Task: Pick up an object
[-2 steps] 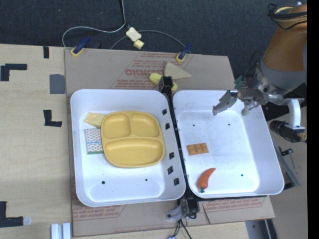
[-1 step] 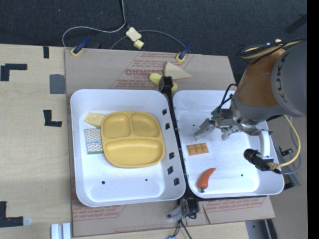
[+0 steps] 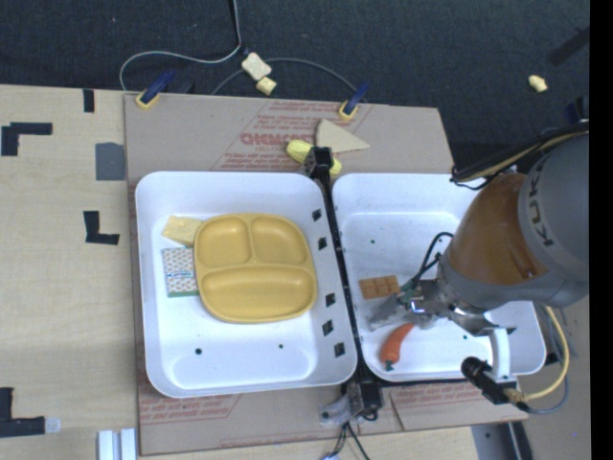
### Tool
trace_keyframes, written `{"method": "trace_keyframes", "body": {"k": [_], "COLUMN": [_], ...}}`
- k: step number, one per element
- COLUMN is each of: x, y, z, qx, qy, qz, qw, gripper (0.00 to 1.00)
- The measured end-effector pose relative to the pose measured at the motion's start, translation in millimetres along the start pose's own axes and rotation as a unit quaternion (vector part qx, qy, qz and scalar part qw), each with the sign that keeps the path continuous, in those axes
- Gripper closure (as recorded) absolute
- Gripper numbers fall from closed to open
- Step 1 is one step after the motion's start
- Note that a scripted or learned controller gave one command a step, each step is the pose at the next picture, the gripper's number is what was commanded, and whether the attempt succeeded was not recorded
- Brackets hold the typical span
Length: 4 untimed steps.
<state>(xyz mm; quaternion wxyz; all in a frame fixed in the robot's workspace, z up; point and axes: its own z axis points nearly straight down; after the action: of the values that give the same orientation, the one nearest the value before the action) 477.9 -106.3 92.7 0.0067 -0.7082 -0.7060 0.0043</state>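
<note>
Reaching in from the right of the frame, a grey arm [image 3: 546, 228] with an orange band, its end effector [image 3: 414, 307] low in the lower part of the right bin [image 3: 436, 199]. Cannot tell how wide the end effector stands, since the wrist blocks most of it. Just below and left of it, near the bin's lower edge, an orange carrot-like object [image 3: 395, 344] lying tilted on the white floor, very close to the metal tip, with contact not clear. Slightly above, a small brown waffle-like piece [image 3: 377, 286] lying flat, just left of the end effector.

Across the black divider, in the left bin [image 3: 230, 377], a yellow divided plate [image 3: 256, 266] sitting in the middle. Beside its left rim, a small patterned sponge-like block [image 3: 178, 270], and above that a pale yellow wedge [image 3: 180, 228] touching the plate's upper left edge.

Further up, beyond the bins, a brown cardboard sheet [image 3: 402, 137] on the desk, held by blue and yellow clamps [image 3: 153, 92], with a yellow piece [image 3: 299, 149] and a tan triangle [image 3: 341, 138] near the divider's top end. At the top of the frame, dark carpet [image 3: 431, 36] with a thin cable [image 3: 233, 12].
</note>
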Motion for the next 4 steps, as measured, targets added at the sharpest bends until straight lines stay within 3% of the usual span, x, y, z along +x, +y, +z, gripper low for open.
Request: {"method": "trace_keyframes", "body": {"k": [1, 2, 3, 4], "x": [-100, -31, -98, -12], "y": [63, 101, 139, 144], "z": [-57, 8, -116, -64], "qx": [-0.012, -0.009, -0.015, -0.006], "qy": [-0.006, -0.004, -0.006, -0.001], "qz": [0.001, -0.004, -0.001, -0.005], "qw": [0.9999, 0.9999, 0.9999, 1.0], "gripper": [0.0, 0.0, 0.0, 0.0]}}
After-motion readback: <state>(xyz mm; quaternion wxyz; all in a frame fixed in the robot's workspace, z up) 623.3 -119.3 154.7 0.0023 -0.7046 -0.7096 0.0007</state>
